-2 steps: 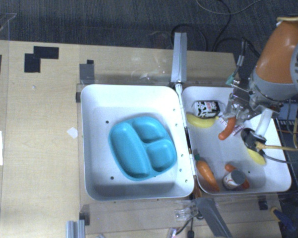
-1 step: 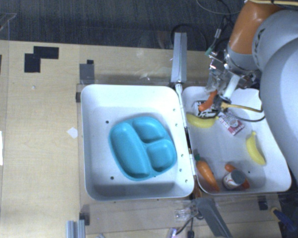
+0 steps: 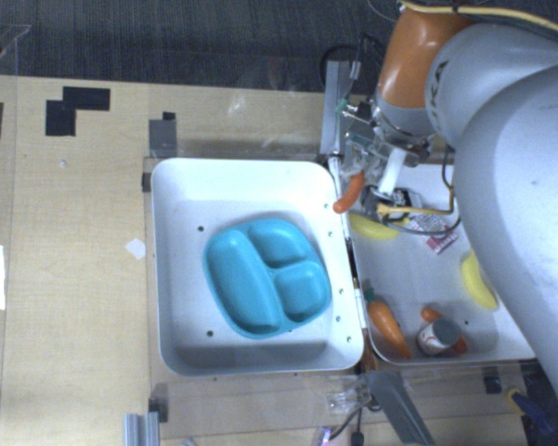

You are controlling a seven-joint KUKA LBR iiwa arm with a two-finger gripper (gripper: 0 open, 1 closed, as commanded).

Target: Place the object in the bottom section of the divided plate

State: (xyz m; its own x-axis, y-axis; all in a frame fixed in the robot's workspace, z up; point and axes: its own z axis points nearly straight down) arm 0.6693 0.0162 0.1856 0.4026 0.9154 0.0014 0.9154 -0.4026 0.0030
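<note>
1. Clearly, a small orange carrot-shaped object (image 3: 350,194) hung clamped between the gripper's (image 3: 356,186) fingers, above the rim between the bins.
2. Left of it, the glossy blue divided plate (image 3: 266,275) lay in the left white bin (image 3: 176,249).
3. Another carrot (image 3: 387,327) and yellow banana-like pieces (image 3: 478,282) lay in the right bin (image 3: 501,342).

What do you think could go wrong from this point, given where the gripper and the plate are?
1. The small orange object sits at the gripper right above the wall between the bins; a loose grip could drop it short of the blue divided plate.
2. The plate's sections are small and adjoining, so a release could land in the wrong one.
</note>
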